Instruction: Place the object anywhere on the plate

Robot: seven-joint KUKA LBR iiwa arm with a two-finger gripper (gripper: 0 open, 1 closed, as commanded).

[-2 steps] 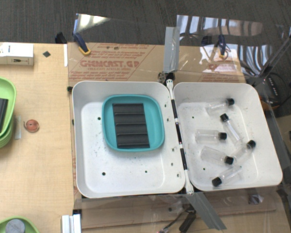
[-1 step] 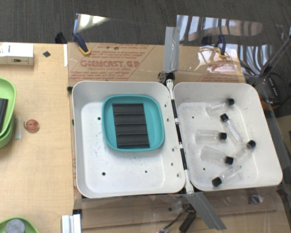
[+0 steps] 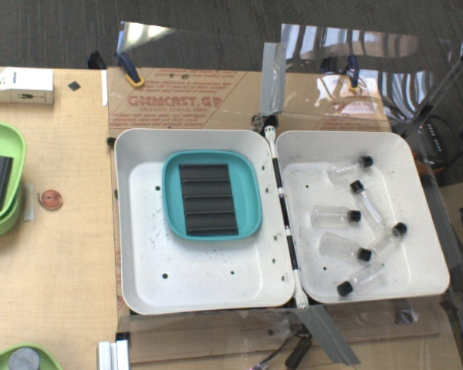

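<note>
A teal square plate [image 3: 212, 195] with a dark ribbed insert [image 3: 208, 199] lies in the left white bin [image 3: 139, 268]. Several clear plastic vials with black caps lie scattered in the right white bin [image 3: 417, 276]: one near the top [image 3: 349, 168], one in the middle [image 3: 333, 216], one along the right [image 3: 368, 203], one at the lower right [image 3: 386, 240], one below the middle [image 3: 343, 247], and one near the front [image 3: 359, 280].
A green tray [image 3: 1, 179] holding a dark block sits at the left edge of the wooden bench. A small round red disc [image 3: 51, 200] lies beside it. Cardboard [image 3: 185, 99] and clear sheeting stand behind the bins.
</note>
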